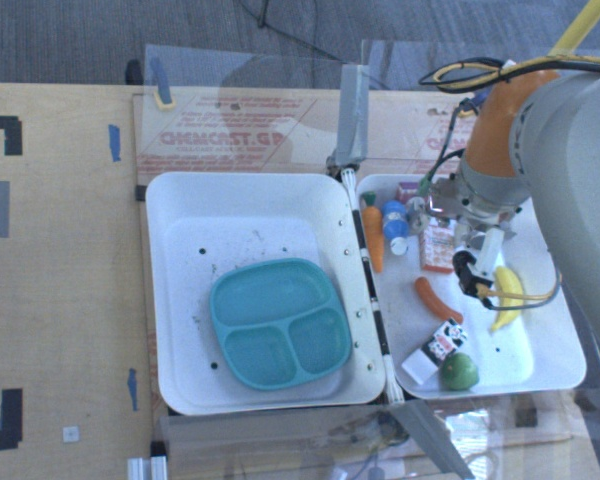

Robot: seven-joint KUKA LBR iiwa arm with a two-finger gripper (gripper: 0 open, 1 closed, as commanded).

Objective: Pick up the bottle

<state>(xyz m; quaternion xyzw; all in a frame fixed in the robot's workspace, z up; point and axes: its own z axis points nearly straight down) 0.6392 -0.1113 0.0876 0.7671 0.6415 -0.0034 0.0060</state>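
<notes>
The bottle (395, 226) is small and blue with a pale end. It lies in the right bin (555, 363) near the back left corner, beside an orange carrot (375, 238). My gripper (442, 211) hangs over the back of that bin, just right of the bottle and above a red and white box (437, 250). The wrist hides the gripper's tips, and nothing shows as held in it.
The right bin also holds a red sausage (437, 299), a yellow banana (508, 294), a green lime (460, 371), a cow-patterned carton (437, 352) and a purple item (410, 190) at the back. A teal divided plate (280, 323) lies in the left bin (180, 208).
</notes>
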